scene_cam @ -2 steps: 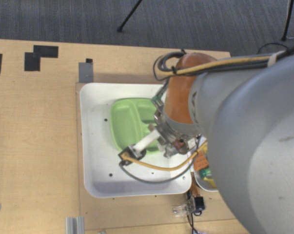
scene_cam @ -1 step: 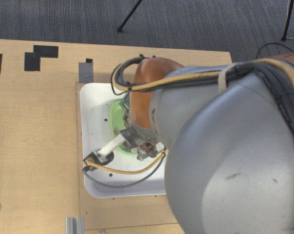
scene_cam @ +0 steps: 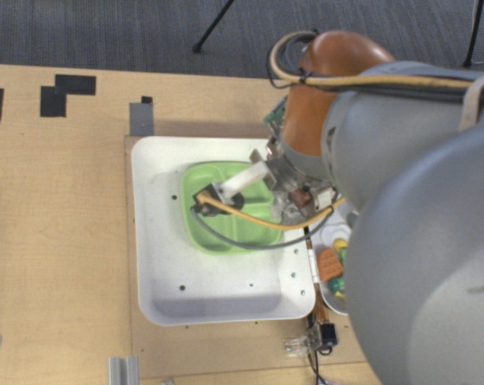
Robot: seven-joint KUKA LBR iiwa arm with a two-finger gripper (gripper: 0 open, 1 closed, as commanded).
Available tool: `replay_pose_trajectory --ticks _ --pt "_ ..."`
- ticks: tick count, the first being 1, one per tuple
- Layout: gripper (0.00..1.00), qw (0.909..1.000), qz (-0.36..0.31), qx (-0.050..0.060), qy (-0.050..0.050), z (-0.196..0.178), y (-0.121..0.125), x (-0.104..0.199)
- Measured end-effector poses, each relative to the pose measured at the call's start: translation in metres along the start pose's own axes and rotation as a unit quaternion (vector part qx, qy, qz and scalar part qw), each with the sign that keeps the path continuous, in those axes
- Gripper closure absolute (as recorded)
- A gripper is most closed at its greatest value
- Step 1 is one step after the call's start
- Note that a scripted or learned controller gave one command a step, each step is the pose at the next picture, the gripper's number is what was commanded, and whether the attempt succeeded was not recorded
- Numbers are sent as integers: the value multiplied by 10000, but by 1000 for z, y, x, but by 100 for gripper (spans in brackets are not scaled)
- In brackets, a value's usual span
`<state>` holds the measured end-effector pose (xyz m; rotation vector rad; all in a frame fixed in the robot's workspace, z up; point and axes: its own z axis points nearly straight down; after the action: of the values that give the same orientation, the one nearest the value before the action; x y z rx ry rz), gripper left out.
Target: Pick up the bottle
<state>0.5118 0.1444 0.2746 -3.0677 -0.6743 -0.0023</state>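
Observation:
My gripper (scene_cam: 292, 202) hangs low over the right part of the left white bin (scene_cam: 157, 295), just above the right rim of a green divided plate (scene_cam: 225, 223) that lies in that bin. The wrist's metal body blocks the fingertips from above. The grey arm with its orange band (scene_cam: 330, 95) covers nearly all of the right bin (scene_cam: 328, 295), and I cannot make out a bottle among the little that shows there. An orange thing (scene_cam: 330, 265) and a small yellow-green thing (scene_cam: 339, 251) peek out beside the arm in the right bin.
The bins stand on a pale wooden bench (scene_cam: 57, 239) with black marks at the far left. A small clear and black clip (scene_cam: 314, 342) sits on the bench below the bins. The left bin's floor around the plate is bare white.

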Motion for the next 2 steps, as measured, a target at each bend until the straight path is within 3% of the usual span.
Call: replay_pose_trajectory --ticks 1,2 --pt "100 9982 598 3 1 -30 -53 -3" --pt "100 9934 1147 2 0 -34 -93 15"
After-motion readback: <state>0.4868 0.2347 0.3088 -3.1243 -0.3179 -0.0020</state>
